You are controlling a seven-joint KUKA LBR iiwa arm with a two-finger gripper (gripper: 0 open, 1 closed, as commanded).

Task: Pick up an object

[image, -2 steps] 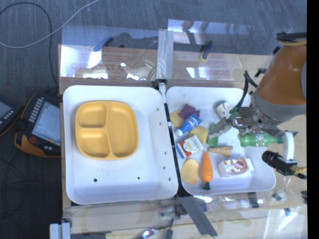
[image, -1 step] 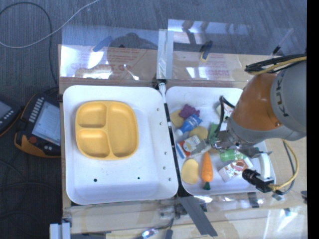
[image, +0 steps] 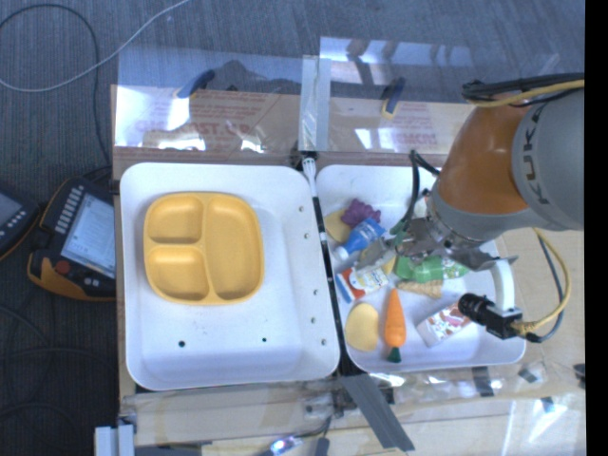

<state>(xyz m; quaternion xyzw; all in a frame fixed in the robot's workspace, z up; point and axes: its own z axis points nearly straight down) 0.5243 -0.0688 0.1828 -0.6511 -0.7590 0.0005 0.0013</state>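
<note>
The right bin (image: 494, 351) holds a pile of toy food: an orange carrot (image: 393, 319), a pale yellow round piece (image: 361, 326), a purple grape bunch (image: 360, 211), a blue bottle (image: 365, 237), a green item (image: 425, 271) and a small red-and-white packet (image: 444, 326). My gripper (image: 410, 245) hangs low over the middle of this pile, just above the green item and beside the blue bottle. The grey and orange arm covers the bin's right half.
The left bin (image: 285, 350) carries a yellow divided plate (image: 203, 247). A ridge (image: 321, 255) separates the two bins. A teach pendant (image: 66, 240) lies on the floor at the left. Clear plastic panels (image: 313, 93) stand behind the bins.
</note>
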